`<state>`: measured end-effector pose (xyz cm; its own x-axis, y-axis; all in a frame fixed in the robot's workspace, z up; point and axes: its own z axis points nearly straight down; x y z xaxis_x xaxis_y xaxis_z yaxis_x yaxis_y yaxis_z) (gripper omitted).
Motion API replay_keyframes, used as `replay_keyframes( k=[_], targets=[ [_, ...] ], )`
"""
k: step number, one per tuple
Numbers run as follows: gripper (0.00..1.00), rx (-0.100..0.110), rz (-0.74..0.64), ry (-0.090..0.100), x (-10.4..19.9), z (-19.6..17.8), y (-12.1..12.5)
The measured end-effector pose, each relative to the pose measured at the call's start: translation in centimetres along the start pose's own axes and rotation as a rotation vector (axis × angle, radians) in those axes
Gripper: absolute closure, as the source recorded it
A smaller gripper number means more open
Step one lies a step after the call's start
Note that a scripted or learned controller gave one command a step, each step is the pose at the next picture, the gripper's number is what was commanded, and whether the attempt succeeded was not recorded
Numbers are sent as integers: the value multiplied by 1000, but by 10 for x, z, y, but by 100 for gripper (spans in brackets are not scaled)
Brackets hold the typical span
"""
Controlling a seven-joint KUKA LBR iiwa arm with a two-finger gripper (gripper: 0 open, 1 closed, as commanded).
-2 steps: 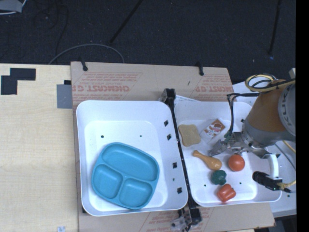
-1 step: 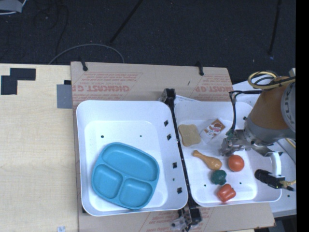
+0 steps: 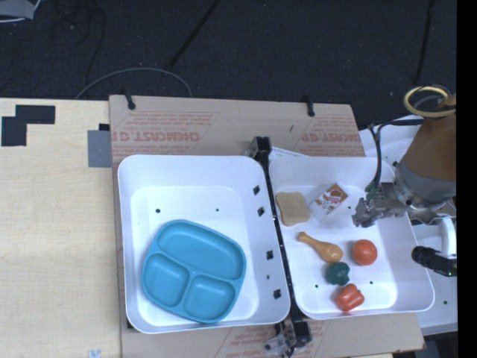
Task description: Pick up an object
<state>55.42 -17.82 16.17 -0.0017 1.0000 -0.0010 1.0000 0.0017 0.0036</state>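
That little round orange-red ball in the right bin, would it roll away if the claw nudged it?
Probably. The orange-red ball looks round and smooth, so a nudge from the gripper would likely send it rolling. The bin wall should stop it.

Six small objects lie loose on the floor of the right-hand shallow white bin. A tan slice of toy bread lies flat near the bin's left wall, with a small white carton printed in red tilted just beside it. Below them a yellow-brown toy drumstick lies slanted, its thick end near a dark green rounded piece. A round orange-red ball sits to the right, and a red-orange toy pepper rests nearest the front wall.
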Motion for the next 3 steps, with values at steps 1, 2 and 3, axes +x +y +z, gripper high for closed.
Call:
replay_keyframes(
  k=[1,2,3],
  targets=[
    [100,0,0,0,-2,-58,-8],
    [100,1,-1,0,4,-103,-4],
    [100,7,-3,4,57,-86,-7]
  ],
)
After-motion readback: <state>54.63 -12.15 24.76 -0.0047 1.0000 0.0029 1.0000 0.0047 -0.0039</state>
